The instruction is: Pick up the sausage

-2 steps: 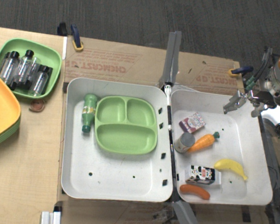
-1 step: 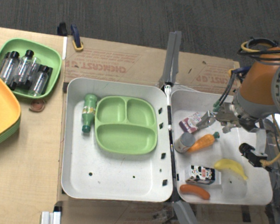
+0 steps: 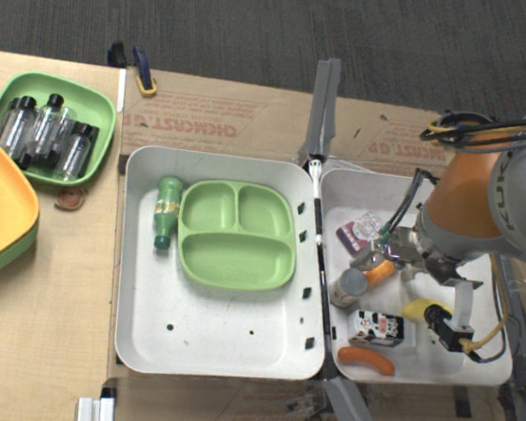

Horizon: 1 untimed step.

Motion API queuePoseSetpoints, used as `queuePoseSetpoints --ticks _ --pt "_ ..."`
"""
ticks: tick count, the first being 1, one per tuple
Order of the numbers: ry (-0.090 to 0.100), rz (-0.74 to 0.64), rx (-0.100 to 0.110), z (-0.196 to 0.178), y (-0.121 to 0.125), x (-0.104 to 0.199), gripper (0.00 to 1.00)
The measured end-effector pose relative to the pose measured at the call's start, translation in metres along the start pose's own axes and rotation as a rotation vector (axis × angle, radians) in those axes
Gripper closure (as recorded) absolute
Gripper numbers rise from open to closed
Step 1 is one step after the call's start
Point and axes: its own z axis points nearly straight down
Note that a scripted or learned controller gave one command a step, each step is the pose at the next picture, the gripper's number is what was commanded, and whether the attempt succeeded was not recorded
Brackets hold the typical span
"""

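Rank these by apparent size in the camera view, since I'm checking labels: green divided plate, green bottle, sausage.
1. green divided plate, clearly largest.
2. green bottle and sausage look close in length, so I won't rank them apart.

Dark grey ribbed carpet (image 3: 220,11) covers the floor beyond the bench's far edge. The bench (image 3: 29,358) has a pale wood top, with a sheet of brown printed cardboard (image 3: 226,120) laid under the two white bins (image 3: 136,332). Even overhead light falls across everything, casting only soft shadows.
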Motion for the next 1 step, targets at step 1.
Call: queuePoseSetpoints --ticks 1 --pt "0.000 0.034 -0.002 -0.0008 0.0096 -0.0226 0.00"
